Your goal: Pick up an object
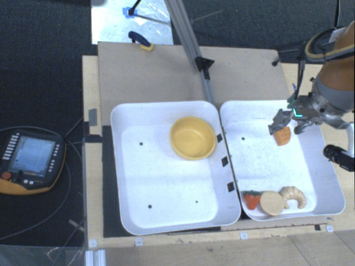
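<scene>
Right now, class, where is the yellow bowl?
The yellow bowl sits in the left bin, near its upper right corner, close to the right bin.

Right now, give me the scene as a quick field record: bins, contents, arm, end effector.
left bin: holds a yellow bowl, upright, near its far right corner
right bin: holds an orange piece in its far part; a red item, a round tan disc and a croissant clustered at the near edge
arm: enters from the right, over the right bin
end effector: directly above the orange piece
grasp: cannot tell; the view does not settle whether the orange piece is held
</scene>
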`<state>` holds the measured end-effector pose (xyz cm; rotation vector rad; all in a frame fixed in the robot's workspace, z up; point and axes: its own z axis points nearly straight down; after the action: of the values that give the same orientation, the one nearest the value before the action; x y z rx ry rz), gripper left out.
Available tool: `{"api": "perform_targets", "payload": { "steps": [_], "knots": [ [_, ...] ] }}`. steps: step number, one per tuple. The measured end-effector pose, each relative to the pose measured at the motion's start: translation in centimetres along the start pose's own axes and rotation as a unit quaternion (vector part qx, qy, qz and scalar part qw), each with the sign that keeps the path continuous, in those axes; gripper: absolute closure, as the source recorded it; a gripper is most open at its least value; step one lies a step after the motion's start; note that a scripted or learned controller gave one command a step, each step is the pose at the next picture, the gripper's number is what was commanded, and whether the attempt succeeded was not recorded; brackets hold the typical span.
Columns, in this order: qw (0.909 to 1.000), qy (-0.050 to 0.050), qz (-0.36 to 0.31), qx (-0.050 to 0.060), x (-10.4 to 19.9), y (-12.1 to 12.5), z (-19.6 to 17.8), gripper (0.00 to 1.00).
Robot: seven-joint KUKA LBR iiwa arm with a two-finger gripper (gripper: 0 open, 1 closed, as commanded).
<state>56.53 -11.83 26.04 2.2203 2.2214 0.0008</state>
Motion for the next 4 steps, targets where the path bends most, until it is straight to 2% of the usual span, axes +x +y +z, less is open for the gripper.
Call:
{"api": "perform_targets", "payload": {
  "steps": [1,4],
  "knots": [
    [1.0000,0.000,0.000,0.000,0.0,0.0,0.0,0.00],
    [1.0000,0.000,0.000,0.002,0.9,0.0,17.1,0.00]
  ]
}}
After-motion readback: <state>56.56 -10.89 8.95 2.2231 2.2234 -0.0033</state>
